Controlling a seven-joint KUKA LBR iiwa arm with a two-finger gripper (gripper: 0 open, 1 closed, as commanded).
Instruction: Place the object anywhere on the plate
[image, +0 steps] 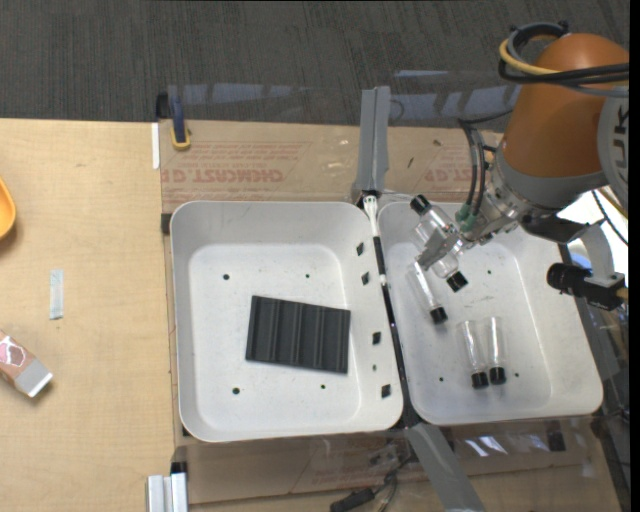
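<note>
Camera view: left bin (200, 300) has a dark ribbed plate (298, 334), lying flat mid-bin. Right bin (560, 390) holds clear tubes w/ black caps; two (483, 350) lie side by side near its middle. Gripper (438, 250) hangs over the far-left part of the right bin; can't tell jaw state.
</note>
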